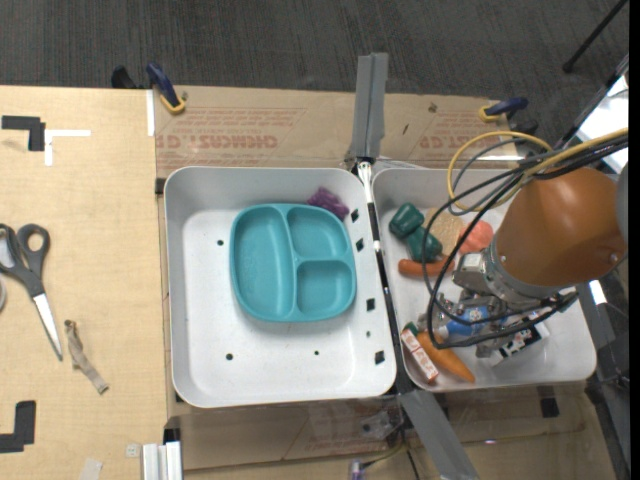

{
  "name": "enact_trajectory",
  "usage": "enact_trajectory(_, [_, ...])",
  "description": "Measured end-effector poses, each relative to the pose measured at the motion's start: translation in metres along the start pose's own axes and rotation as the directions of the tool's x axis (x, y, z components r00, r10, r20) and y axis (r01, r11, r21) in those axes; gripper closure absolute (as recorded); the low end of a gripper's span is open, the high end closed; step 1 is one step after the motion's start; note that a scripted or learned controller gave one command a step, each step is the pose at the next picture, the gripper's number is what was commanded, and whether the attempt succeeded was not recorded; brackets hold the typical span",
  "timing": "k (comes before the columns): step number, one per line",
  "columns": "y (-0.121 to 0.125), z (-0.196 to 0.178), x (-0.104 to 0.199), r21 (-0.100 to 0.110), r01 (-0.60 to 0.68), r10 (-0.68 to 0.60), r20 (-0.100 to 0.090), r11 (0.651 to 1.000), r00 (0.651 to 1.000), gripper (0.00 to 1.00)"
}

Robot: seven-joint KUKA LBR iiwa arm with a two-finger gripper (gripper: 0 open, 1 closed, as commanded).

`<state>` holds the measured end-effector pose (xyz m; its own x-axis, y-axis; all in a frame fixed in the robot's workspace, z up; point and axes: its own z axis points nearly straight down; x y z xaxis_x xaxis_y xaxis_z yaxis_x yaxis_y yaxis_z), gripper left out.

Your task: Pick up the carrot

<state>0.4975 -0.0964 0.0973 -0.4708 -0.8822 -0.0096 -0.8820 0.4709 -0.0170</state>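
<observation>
Camera view: grey arm with orange band (pixel 560 223) reaches over the right white bin (pixel 570 363).
Claw (pixel 478 320): low in the right bin, wrapped in cables; grip state cannot be told.
Carrot: slim orange carrot (pixel 447 359) lies just below-left of the claw, beside a red-and-white packet (pixel 418 356).
Second orange piece (pixel 417 266): up-left of the claw, by a dark green block (pixel 407 220).
Left white bin (pixel 185 298): holds a teal three-part plastic plate (pixel 293 262), far left of the claw.
Writing: mirrored red print on cardboard (pixel 240 138), unreadable.
Counter (pixel 75 228): grey-handled scissors (pixel 30 278) at far left.

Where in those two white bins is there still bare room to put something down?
The left bin has bare floor left of and below the teal divided plate. The right bin is crowded: toy foods, including a carrot, cluster under the arm, leaving little bare floor.
</observation>
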Motion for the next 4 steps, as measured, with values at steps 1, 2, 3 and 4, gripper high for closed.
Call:
enact_trajectory(1, [0.014, 0.002, 0.009, -0.009, 0.024, -0.024, -0.003, 1.0, 1.0, 0.0])
enact_trajectory(2, [-0.069, 0.005, -0.003, -0.009, -0.4, 0.4, -0.009, 0.916, 0.916, 0.0])
enact_trajectory(3, [-0.012, 0.004, 0.005, -0.005, -0.471, 0.47, -0.008, 0.882, 0.882, 0.0])
enact_trajectory(4, [-0.003, -0.002, 0.007, 0.014, -0.582, 0.582, 0.008, 0.813, 0.813, 0.0])
